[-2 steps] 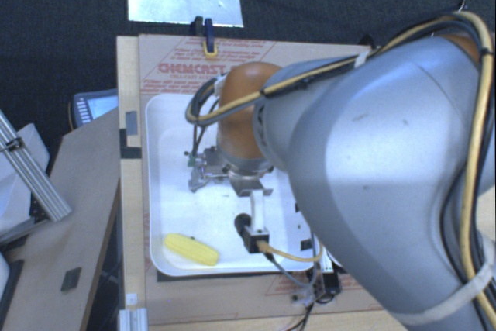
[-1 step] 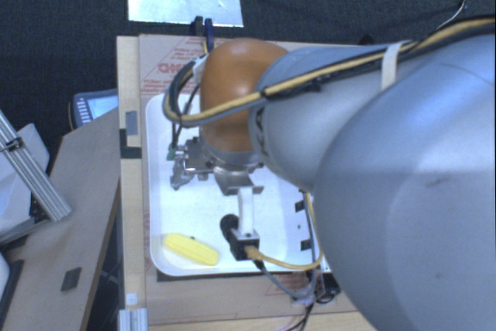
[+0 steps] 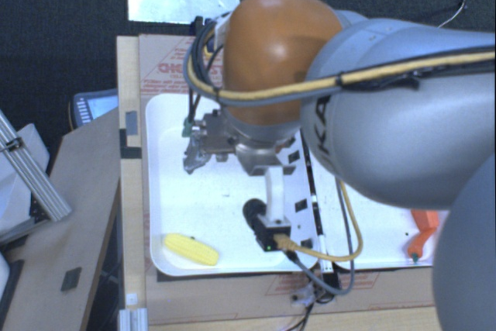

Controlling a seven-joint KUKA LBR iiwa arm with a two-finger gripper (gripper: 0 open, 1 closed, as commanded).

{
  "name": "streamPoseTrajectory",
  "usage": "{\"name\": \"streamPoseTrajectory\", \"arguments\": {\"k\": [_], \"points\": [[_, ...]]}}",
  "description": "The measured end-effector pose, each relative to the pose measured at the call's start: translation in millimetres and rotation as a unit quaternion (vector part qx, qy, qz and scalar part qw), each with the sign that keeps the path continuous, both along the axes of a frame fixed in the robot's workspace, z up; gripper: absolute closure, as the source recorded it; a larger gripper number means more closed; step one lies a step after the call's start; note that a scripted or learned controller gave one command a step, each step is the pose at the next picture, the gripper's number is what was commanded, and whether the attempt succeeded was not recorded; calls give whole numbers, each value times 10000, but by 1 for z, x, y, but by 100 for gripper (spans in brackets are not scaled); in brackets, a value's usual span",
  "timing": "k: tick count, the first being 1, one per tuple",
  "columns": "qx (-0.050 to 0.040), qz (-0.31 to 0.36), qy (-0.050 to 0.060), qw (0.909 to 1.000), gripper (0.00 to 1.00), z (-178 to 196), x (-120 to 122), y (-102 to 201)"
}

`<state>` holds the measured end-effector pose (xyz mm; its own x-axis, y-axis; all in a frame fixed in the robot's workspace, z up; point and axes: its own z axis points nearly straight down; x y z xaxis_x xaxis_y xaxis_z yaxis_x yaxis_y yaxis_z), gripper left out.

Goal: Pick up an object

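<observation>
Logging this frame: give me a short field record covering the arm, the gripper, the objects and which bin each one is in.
arm: grey, orange band, reaching in from the right over the left bin
gripper: low over the left bin's upper part; nothing seen between its fingers
yellow corn cob: lying near the left bin's front left corner, apart from the gripper
orange object: in the right bin, partly hidden by the arm
task state: no object picked up yet

One fixed camera — above, slanting down on both bins (image 3: 167,167) — arm (image 3: 403,105) close beneath.
</observation>
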<state>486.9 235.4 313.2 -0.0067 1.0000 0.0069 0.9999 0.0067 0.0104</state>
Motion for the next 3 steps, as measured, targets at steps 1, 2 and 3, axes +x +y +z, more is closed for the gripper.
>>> {"name": "streamPoseTrajectory", "arguments": {"k": [1, 2, 3], "points": [[-48, -74, 33, 10000, 0, -11, 53, -82], [-41, -68, 26, 10000, 0, 29, 34, -181], [-34, 2, 26, 10000, 100, 38, 35, -175]]}}
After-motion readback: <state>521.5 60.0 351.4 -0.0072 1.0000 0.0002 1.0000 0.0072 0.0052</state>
